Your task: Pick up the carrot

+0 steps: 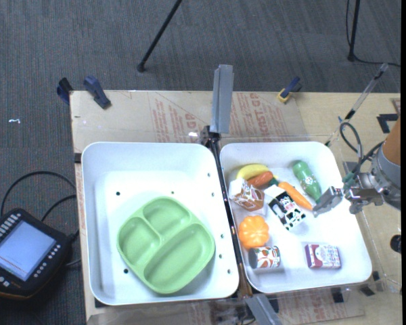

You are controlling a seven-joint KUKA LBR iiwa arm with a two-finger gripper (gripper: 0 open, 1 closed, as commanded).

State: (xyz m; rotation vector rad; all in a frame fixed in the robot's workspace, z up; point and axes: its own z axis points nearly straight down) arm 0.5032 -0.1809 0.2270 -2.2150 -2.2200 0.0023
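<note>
Two white bins sit side by side on your counter (271, 114). Left bin (101, 175): one green divided plate (166, 244), lying flat, nothing on it.

Right bin (338, 249), places taken from the cow-patterned carton (286, 210) near its middle:
- carrot (295, 196), your target, lies slantwise, touching the carton's upper right edge.
- green bottle (305, 178) up and right of the carton, just beyond the carrot.
- yellow banana (252, 170) and a red-orange piece (260, 179) up and left of it, near the bin's back wall.
- brown-and-white packet (247, 196) directly left, close by.
- small orange pumpkin (253, 230) down and left.
- dark can with a white label (265, 257) below, near the front wall.
- red-and-white box (323, 255) down and right.

The pincer (326, 201) hangs right of the carton, just off the carrot's lower end (touching or clear, you cannot tell from this angle). Nothing shows between its fingers; whether they stand apart or together cannot be told here.
</note>
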